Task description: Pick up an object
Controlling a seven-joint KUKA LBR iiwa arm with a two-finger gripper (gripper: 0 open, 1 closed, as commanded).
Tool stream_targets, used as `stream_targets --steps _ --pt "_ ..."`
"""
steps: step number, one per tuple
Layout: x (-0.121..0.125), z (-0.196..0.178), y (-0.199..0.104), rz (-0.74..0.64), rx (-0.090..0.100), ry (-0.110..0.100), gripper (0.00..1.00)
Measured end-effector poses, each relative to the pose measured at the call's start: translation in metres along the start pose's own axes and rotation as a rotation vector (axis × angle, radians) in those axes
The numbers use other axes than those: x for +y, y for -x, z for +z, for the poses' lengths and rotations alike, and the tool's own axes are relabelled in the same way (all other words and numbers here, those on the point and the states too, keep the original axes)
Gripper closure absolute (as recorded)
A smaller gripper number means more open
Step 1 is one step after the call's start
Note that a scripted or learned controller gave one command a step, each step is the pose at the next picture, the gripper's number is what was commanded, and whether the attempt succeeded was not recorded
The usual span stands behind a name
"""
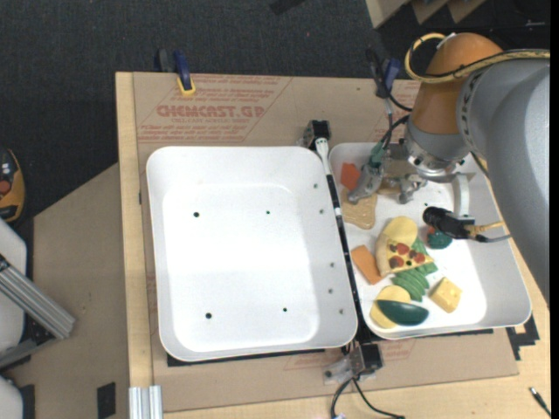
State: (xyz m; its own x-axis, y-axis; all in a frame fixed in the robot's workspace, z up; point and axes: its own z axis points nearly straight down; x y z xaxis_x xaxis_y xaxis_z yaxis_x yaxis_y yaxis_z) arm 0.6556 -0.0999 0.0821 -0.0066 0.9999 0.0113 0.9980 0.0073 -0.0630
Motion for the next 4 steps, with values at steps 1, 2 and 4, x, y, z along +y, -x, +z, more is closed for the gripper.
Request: stream_targets --steps 1,2,4 --pt "0.000 0.000 0.011 0.001 -0.002 0.003 0.00" --pt "0.008 -0.005 -0.003 0.012 -0.015 0.048 0.00" --pt "0.005 -0.024 -0.004 0.011 -0.012 0.038 1.00"
